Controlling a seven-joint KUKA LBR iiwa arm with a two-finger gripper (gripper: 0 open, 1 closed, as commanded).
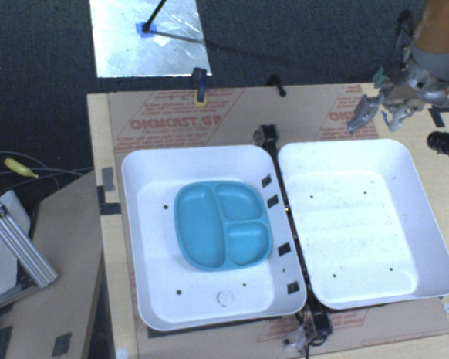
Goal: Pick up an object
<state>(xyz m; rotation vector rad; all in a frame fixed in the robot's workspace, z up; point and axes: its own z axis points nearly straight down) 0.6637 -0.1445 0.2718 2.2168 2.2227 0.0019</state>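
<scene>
Two-finger gripper [374, 116] hangs at far right, past the far rim of the right white plastic bin [423, 190], fingers spread w/ nothing between. Blue three-compartment plastic plate [222, 224] lies flat, mid left white bin [146, 220], well left & nearer. Rounded-square, long axis roughly left-right, single big compartment facing left.

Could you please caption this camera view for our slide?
Blue divided plate in left bin; gripper open above right bin's far edge.

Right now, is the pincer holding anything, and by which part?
Nothing is held. The pincer hangs open above the bench beyond the right bin; the blue plate lies in the left bin.
</scene>
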